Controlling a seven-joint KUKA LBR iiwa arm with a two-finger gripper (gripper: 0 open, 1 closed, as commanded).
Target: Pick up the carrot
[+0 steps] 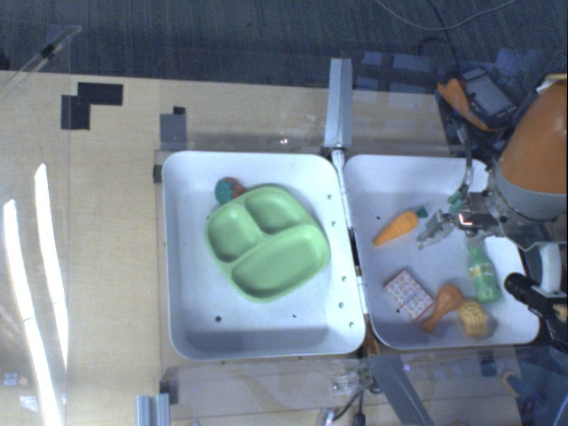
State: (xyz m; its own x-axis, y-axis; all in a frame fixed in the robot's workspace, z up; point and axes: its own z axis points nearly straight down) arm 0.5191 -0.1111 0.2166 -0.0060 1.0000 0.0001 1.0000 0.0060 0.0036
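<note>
Camera view shows the carrot (397,226) lying in the right bin (382,176), at nine o'clock of the tool (437,229), just beside it; whether the tool is spread cannot be told.

glossy green plastic plate (266,242); smooth white bins (266,340); pale wood-grain bench (98,264).

Place: a robotics lab or test cell.
Bench (98,264): pale wood, bearing black marker shapes (89,102).
Bins (266,340): two white trays clamped by a metal bracket (338,105).
Floor: dark carpet beyond the bench, with a loose cable (444,11).
</note>
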